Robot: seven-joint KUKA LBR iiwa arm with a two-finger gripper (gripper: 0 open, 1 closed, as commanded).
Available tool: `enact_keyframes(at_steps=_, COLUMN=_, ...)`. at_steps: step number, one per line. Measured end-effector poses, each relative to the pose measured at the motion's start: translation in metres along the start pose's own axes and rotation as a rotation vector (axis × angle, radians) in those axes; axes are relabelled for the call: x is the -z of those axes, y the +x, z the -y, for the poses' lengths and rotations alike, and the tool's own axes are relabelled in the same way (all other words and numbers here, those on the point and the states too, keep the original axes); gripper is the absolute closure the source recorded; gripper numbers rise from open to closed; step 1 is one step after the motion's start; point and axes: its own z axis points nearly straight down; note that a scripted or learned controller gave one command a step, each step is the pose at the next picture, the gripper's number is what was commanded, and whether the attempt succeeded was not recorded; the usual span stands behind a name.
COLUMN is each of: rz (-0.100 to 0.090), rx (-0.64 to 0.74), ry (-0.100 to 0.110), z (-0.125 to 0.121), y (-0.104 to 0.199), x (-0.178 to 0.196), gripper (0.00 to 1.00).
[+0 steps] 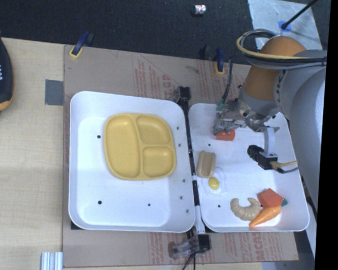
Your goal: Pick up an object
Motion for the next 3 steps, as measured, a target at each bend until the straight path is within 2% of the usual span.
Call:
enact_keyframes(at_steps=1, rz=-0.001, rx=-0.01, ry=0.009, z=0.076, y=-0.035, x=-0.002, gripper=1.0)
enact_keyframes(at_steps=2, rz=-0.003, rx=-0.002, ry=-0.007, z=0.095, y=0.005, x=0.102, gripper=1.0)
enact_keyframes(at_steps=3, rz=-0.004, rx=0.003, ry=-0.002, z=0.11, y=0.084, x=0.136, gripper=1.0)
